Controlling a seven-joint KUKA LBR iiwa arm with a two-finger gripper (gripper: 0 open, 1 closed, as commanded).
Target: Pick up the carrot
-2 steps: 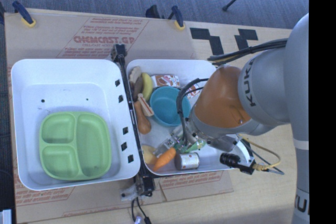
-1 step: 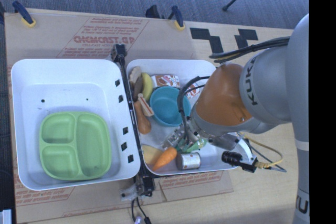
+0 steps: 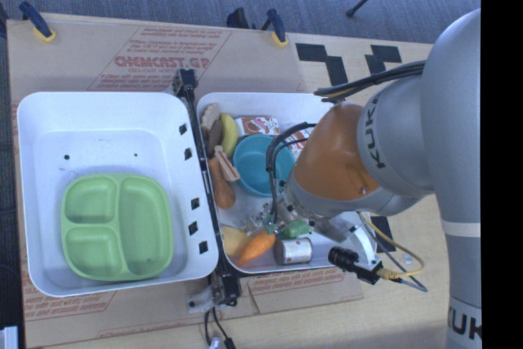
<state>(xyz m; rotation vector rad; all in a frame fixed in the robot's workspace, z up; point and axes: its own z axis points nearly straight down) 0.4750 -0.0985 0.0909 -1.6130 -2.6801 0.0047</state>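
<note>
Carrot (image 3: 257,248) diag., tip lower-left

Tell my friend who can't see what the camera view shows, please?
A big grey and orange robot arm reaches into the right white bin, its gripper low beside an orange carrot near the bin's front edge. That bin also holds a banana, a blue cup and a silver can. The left bin holds a green divided plate.

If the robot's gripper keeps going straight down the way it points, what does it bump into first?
Probably the carrot. The gripper points down into the right bin, just above and beside it, though depth is hard to judge; the metal can is close too.
</note>
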